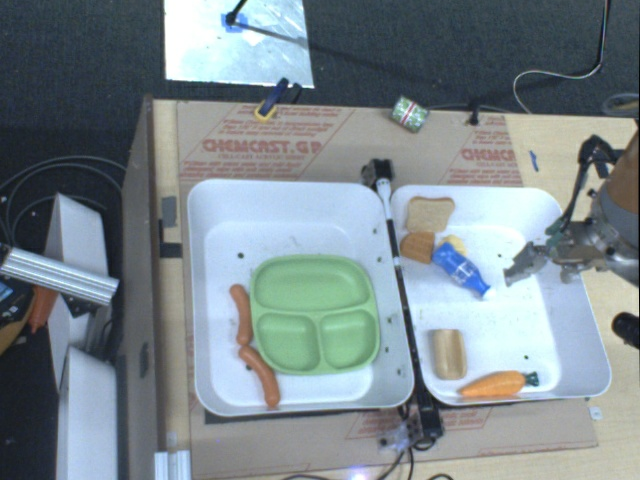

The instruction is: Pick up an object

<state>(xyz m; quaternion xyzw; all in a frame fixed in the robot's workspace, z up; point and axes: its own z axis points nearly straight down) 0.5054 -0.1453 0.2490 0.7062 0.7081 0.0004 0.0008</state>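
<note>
The right bin (588,353) holds a slice of toast (430,211) at its far left, a brown bread piece (417,246) and a small yellow item (456,243) beside it. A blue bottle (462,269) lies tilted near the middle. A tan block (448,353) and an orange carrot (493,385) lie along the near side. My gripper (518,268) hangs over the right part of this bin, just right of the bottle's white cap, with nothing seen in it.
The left bin (215,268) carries a green divided plate (315,313) and two sausages (240,314) (262,376) at its left. On the cardboard behind the bins lie a green-white roll (409,114) and a blue-yellow clip (272,100).
</note>
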